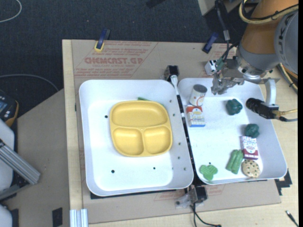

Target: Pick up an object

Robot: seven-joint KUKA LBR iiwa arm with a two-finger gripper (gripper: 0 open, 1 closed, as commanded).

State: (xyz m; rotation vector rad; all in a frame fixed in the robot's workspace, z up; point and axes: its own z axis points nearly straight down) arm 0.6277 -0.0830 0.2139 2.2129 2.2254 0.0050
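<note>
Nearest the claw point(220, 87): a small cylindrical can point(198, 94), pale with a red patch, upright near the far left corner of the right bin point(277, 148). Label too small to read. Just in front of it, touching or nearly so, a small carton point(195, 116), white and red with a blue foot; print unreadable. To the claw's right, a dark green lumpy piece point(233, 107); nearer the camera, a second green lump point(251, 129). Then a red-and-white packet point(249, 147), a round speckled cookie point(251, 168) just below it, a ridged green pod point(234, 161) beside that, and a leafy green piece point(208, 170) at the near rim.

Claw low over the bin's far edge, between can and first lump, gripping nothing visible; spread or pressed together, cannot tell.

In the left bin point(94, 141), a glossy yellow divided plate point(140, 127) with three compartments, a green sliver point(144, 99) peeking out behind it.

Under both bins, a brown board point(75, 70) on the desk, stamped "CHEMCAST GP" point(113, 59) in faded red. Blue clamps point(102, 39) on its far edge.
</note>
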